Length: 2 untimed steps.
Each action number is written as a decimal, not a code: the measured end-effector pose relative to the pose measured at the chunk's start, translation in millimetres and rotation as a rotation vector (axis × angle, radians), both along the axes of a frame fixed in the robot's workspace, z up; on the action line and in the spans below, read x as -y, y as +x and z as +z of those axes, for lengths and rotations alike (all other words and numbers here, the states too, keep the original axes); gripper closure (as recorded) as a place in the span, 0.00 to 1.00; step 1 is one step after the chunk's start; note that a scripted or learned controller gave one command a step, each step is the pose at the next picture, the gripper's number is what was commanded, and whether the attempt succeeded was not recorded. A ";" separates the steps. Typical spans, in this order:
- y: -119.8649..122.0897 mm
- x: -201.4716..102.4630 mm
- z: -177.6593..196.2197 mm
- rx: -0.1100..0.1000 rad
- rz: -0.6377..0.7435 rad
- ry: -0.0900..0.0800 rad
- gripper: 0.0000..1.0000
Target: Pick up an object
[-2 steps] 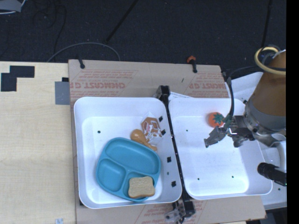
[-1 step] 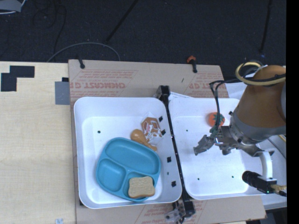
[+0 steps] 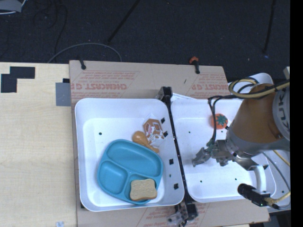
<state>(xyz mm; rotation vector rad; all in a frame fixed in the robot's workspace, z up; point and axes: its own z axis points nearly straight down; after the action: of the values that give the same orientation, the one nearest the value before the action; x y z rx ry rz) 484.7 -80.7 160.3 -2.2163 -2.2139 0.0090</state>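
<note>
My gripper (image 3: 200,158) hangs low over the middle of the right bin (image 3: 199,193), close to its left side, with nothing visibly held. A small orange ball with green spots (image 3: 219,121) lies at the back of that bin, up and to the right of the gripper, next to the arm. In the left bin (image 3: 87,126) a blue divided plate (image 3: 124,164) carries a tan slice of bread (image 3: 143,189) in its near right compartment. Behind the plate lie a brown patterned item in clear wrap (image 3: 153,127) and a yellow-orange piece (image 3: 140,138).
A black divider (image 3: 173,141) runs between the two bins. The arm's grey and orange body (image 3: 255,122) covers the right bin's far right part. Cardboard (image 3: 142,82) lies under the bins, with a wooden bench (image 3: 33,145) to the left.
</note>
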 end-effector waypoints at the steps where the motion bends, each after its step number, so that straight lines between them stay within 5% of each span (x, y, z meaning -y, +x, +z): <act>1: 3.6 3.9 -61.6 0.001 0.000 0.000 0.00; 2: 3.9 5.5 -48.6 0.003 -0.007 0.000 1.00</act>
<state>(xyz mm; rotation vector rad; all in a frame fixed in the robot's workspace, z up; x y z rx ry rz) 488.6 -86.3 111.7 -2.2252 -2.2083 0.0056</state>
